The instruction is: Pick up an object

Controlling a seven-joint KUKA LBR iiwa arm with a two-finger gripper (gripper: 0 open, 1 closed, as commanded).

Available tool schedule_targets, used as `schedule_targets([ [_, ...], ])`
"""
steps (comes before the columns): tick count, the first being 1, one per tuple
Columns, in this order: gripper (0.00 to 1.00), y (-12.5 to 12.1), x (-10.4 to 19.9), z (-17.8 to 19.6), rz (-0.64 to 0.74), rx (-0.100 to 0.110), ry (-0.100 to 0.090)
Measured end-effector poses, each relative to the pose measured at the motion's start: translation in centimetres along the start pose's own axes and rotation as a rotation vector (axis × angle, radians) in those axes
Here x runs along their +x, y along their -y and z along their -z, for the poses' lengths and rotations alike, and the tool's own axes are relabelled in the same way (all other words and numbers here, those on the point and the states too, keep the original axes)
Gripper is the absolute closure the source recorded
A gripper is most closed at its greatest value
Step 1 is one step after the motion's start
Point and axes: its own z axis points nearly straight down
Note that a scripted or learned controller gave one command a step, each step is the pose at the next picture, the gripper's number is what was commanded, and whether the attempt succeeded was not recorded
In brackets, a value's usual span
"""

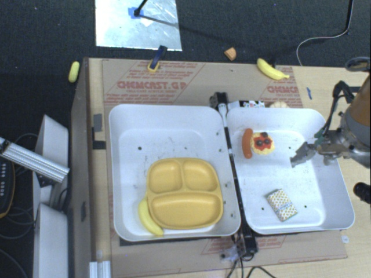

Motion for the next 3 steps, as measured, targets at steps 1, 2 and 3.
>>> schedule_targets([
  [1,0.00,-6.5,3.3,-7.2,0.000,0.002,-0.001],
  [2,0.00,-14.3,5.7,-15.2,0.002,-0.011,0.002],
  [3,1.00,-14.7,5.8,-13.7,0.004,-0.021,0.002],
])
